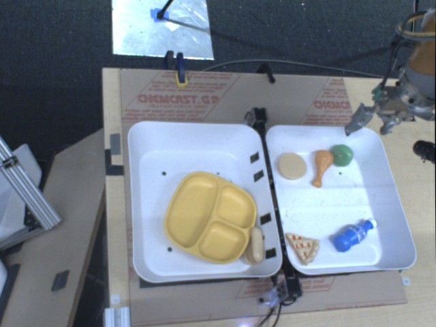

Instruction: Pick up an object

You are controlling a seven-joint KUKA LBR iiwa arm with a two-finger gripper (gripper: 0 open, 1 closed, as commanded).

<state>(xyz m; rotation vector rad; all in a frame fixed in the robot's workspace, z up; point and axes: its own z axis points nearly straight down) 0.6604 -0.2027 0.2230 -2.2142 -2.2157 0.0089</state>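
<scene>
The right bin holds a round tan cookie, an orange drumstick, a green ball, a pizza slice and a small blue bottle. My gripper hangs open above the bin's far right corner, with two fingers spread and nothing between them. It is up and to the right of the green ball, clear of every object.
The left bin carries a yellow divided plate with a tan bread roll at its lower right edge. A black clip rail divides the bins. A shiny metal sheet lies at the far back.
</scene>
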